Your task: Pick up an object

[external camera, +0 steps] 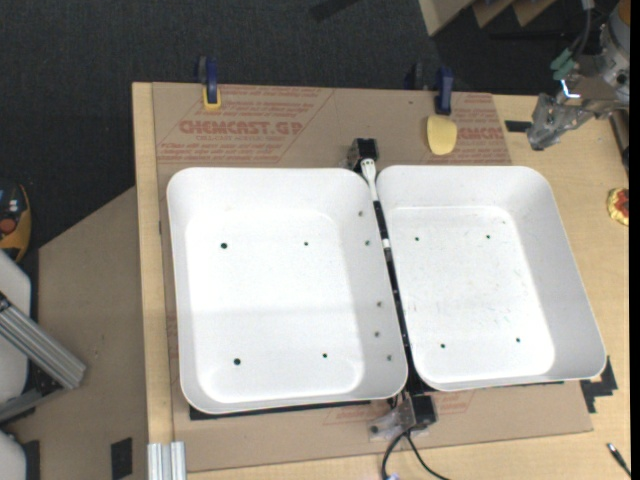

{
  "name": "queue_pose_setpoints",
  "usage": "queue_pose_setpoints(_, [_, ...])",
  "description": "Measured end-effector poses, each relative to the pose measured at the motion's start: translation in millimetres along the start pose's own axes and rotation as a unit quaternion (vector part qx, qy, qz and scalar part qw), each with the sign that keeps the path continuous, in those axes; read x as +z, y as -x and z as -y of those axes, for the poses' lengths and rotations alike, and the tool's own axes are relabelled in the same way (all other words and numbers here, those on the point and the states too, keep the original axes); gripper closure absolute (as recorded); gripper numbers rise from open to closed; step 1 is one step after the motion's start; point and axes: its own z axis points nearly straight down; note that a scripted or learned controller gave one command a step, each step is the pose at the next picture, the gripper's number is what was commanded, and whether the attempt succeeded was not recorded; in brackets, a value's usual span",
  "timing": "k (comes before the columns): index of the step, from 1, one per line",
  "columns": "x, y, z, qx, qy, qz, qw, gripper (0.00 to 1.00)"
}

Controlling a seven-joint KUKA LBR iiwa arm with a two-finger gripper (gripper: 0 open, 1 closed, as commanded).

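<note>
A small pale yellow object [441,135] lies on the brown board just beyond the far edge of the right bin [560,230], under a blue clamp [444,90]. My gripper [552,126] hangs at the far right, above the bench and outside the right bin's far corner, about a hand's width to the right of the yellow object. Nothing shows between it and the board. The left bin [180,268] and the right bin show their white floors with small dark dots.
A second blue clamp [209,76] pins the board's far left edge. A red and yellow thing [621,204] peeks in at the right edge of the bench. A black bracket with cables [364,154] runs between the bins.
</note>
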Motion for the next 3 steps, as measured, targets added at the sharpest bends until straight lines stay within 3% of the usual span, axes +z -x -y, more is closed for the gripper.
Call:
queue_pose_setpoints(1, [67, -74, -7, -0.004, -0.007, -0.004, 1.0, 1.0])
queue_pose_setpoints(2, [10, -92, 0, -0.002, 0.0, -0.001, 1.0, 1.0])
queue_pose_setpoints(3, [113, -201, -22, -0.005, -0.009, -0.004, 0.9999, 1.0])
